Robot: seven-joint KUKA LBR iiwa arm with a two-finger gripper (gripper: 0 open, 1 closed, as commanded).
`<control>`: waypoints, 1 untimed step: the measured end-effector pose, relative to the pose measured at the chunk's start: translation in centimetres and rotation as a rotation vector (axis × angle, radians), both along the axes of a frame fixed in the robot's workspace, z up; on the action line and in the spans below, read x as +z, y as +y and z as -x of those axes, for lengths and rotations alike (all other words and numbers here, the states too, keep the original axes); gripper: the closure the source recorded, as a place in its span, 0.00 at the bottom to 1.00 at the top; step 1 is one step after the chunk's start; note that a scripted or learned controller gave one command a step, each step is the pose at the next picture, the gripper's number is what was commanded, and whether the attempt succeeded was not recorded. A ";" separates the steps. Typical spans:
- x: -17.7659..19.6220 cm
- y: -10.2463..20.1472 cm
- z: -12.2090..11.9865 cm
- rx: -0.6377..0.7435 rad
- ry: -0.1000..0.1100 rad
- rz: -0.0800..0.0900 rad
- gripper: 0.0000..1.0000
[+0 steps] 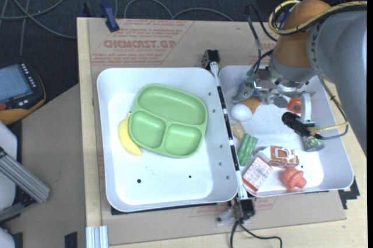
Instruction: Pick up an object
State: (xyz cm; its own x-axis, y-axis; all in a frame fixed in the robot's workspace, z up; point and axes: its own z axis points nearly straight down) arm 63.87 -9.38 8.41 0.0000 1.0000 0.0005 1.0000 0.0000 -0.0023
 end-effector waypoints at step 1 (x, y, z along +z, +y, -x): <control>-0.2 -0.1 -2.2 -0.005 0.026 0.000 0.00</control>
State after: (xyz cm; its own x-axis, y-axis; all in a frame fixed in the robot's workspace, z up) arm 66.11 -9.51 8.25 0.0054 1.0000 0.0008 0.9996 -0.0054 -0.0280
